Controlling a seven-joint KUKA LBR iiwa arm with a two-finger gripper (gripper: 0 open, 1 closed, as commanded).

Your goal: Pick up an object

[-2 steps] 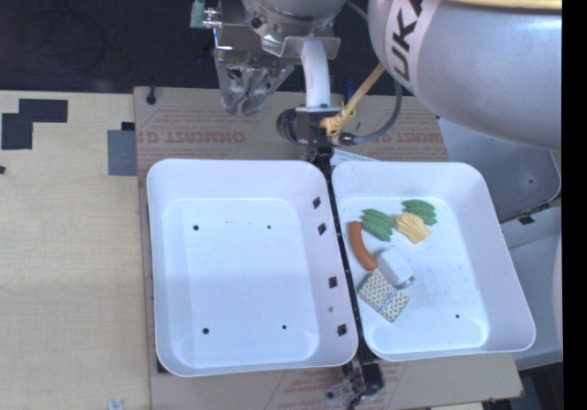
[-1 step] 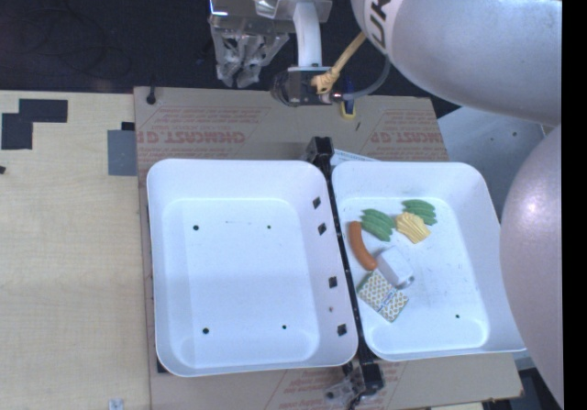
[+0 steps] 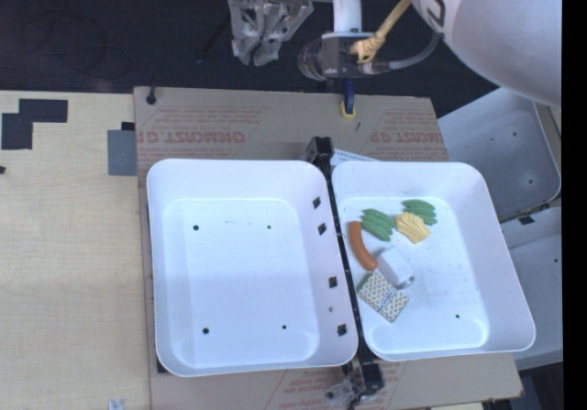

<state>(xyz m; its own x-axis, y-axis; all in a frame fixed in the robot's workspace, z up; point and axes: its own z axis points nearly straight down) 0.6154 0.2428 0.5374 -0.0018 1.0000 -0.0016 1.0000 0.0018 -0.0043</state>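
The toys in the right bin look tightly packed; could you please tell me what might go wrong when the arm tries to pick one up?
1. The orange sausage, green pod, yellow corn, white block and checkered pad lie clustered, so the end effector may nudge neighbours or catch two.
2. The sausage lies close to the right bin wall by the divider, so a finger might hit it.

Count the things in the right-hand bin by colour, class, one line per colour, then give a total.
Green: 2
Yellow: 1
Orange: 1
White or grey: 1
Chequered: 1
Total: 6
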